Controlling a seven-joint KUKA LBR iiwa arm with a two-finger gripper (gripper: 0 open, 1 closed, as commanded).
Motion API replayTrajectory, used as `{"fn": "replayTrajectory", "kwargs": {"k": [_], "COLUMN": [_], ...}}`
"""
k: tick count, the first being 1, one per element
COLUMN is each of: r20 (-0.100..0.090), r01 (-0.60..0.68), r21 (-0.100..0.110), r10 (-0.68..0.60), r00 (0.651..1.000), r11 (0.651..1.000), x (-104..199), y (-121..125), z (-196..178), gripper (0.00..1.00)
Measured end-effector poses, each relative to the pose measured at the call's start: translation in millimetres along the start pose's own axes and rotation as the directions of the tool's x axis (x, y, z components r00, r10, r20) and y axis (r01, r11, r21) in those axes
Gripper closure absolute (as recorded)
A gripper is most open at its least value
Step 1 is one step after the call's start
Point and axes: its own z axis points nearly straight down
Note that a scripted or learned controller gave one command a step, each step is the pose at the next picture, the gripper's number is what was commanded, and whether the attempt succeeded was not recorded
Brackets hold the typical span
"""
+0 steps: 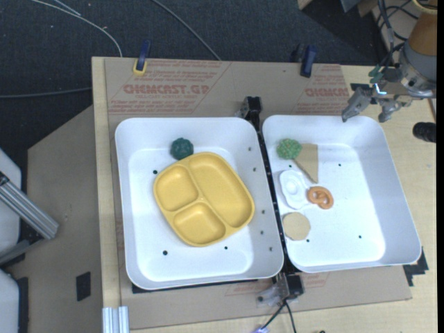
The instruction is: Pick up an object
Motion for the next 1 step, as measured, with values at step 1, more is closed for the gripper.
{"fn": "replayTrajectory", "kwargs": {"k": [1], "r20": [0.0], "r01": [0.0], "r21": [0.0], "r10": [0.0], "r00": [1.0], "r11": [1.0], "x": [5.7], "y": [-1.1], "z": [62.6], "gripper": [0.0]}}
